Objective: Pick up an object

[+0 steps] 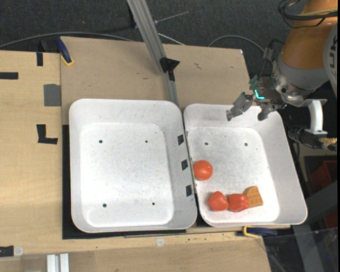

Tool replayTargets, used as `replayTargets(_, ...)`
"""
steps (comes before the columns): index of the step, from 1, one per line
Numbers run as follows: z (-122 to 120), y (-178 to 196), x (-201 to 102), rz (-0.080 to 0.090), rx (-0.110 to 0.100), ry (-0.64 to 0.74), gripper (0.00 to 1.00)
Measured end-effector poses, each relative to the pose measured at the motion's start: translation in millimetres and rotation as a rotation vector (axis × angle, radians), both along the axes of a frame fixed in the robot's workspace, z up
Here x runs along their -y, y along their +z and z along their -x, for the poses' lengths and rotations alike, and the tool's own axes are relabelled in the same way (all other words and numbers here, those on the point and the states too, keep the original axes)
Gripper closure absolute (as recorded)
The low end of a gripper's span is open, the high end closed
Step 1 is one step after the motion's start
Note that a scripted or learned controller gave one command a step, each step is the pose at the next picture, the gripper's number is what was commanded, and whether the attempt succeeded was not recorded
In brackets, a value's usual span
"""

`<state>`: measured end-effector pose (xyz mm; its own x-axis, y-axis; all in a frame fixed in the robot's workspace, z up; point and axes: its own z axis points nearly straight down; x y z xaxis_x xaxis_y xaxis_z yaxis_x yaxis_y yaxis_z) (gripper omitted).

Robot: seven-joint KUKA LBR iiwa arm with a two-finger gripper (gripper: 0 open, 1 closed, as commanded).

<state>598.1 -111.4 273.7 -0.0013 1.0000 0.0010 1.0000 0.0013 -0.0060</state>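
Gripper (250, 111) mine, fingers spread, nothing between them, over far rim of right bin (283, 152) | orange ball (202, 170) near bin's left wall | two red pieces (227, 202) touching tan waffle block (253, 196) at near edge | left bin (79, 152) beside.

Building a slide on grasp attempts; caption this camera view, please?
Open gripper above the right bin's far rim; three red-orange objects and a cracker-like piece lie below.
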Motion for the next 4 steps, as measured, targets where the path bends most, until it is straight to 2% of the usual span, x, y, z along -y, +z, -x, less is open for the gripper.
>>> replayTargets(1, -0.7, 2.4, 0.0, 0.001, 0.004, 0.001, 0.0)
replayTargets(2, 5.0, -60.9, 0.6, 0.001, -0.001, 0.0, 0.0)
replayTargets(4, 8.4, -151.4, 0.0, 0.001, -0.001, 0.0, 0.0)
